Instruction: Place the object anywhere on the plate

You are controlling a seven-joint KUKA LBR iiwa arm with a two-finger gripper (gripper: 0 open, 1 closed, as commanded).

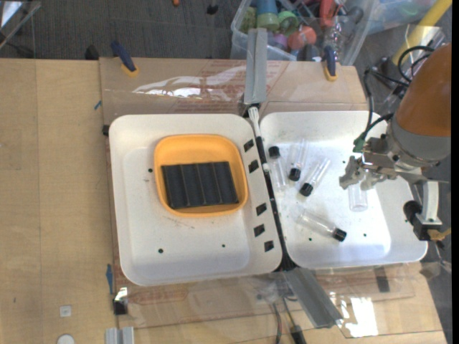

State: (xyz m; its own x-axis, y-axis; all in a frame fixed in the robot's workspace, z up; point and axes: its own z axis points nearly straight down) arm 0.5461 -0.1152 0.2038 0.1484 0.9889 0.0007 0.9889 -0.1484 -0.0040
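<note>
An orange plate (200,147) sits in the left bin (136,242) with a black ribbed block (199,184) lying on it. Several clear tubes with black caps lie in the right bin (373,246): one tube (314,175) near the middle and another tube (320,226) nearer the front. My gripper (360,179) hangs over the right part of the right bin. A clear tube (357,197) shows right at its tip, pointing toward the front. Whether that tube is held or lies on the bin floor is unclear.
A black divider with clips (259,185) runs between the two bins. A clear box of colourful toys (308,9) stands behind the bench. Cables and the arm's grey body (423,131) crowd the right bin's right edge.
</note>
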